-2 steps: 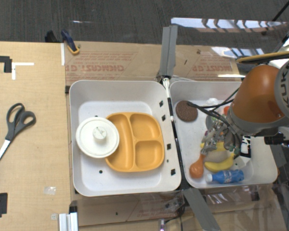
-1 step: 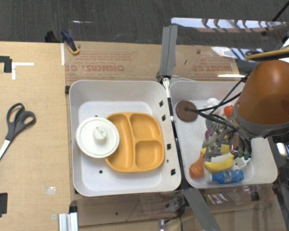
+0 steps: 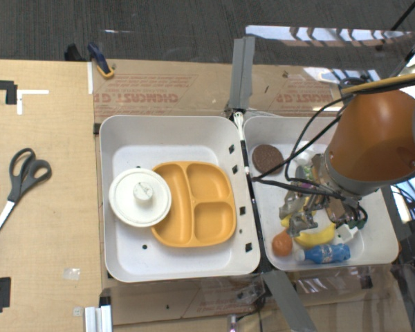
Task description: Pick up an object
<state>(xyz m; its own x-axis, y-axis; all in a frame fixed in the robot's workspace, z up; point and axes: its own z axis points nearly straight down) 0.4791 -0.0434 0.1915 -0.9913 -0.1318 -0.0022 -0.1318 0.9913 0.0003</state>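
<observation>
My gripper (image 3: pixel 306 220) hangs low in the right bin (image 3: pixel 373 254), under the arm's orange band (image 3: pixel 377 137), right above a yellow banana (image 3: pixel 317 236). An orange ball (image 3: pixel 282 244) lies to its left and a blue bottle (image 3: pixel 327 254) lies just below the banana. A brown round cookie (image 3: pixel 268 158) rests near the bin's far left corner. Cables and the wrist hide the fingertips, and nothing shows between them.
The left bin (image 3: pixel 117 254) holds a yellow divided plate (image 3: pixel 197 203) with a white lidded bowl (image 3: pixel 140 196) overlapping its left side. Scissors (image 3: pixel 17 182) lie on the wooden bench at the left. A blue clip (image 3: pixel 100 59) sits near the bench's far edge.
</observation>
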